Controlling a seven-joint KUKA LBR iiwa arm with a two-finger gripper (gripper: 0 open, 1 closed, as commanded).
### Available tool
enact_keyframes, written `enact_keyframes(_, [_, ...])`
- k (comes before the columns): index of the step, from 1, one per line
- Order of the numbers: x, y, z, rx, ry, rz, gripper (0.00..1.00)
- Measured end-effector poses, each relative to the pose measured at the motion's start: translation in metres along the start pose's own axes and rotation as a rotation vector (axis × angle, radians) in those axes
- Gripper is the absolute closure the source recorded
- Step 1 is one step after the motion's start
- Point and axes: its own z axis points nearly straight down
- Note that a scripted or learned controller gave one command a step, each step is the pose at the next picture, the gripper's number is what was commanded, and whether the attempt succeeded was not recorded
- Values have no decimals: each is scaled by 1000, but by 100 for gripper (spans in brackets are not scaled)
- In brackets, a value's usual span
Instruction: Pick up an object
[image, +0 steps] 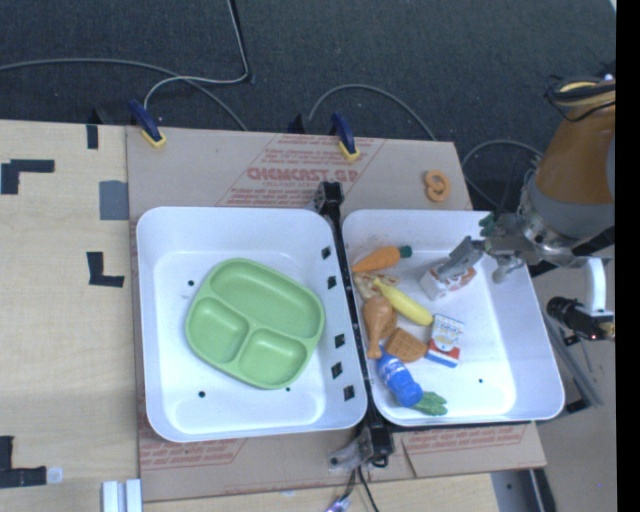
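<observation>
Reached in from the right, gripper (462, 258) low over the right bin (520, 330). Couldn't tell the jaw gap. Sat touching a small white carton (447, 282).

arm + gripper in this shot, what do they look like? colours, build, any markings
The arm enters from the right: a rounded grey body with a broad orange-tan band above the wrist. The wrist section below it is darker grey metal with a small green spot on it. The gripper is a slim grey two-finger unit. A white bracket with a black fitting sits beside the arm. No readable markings.
</observation>
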Motion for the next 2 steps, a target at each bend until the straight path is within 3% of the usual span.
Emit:
enact_keyframes(1, [78,32,42,1,1,-1,0])
enact_keyframes(2, [54,21,129,2,0,1,0])
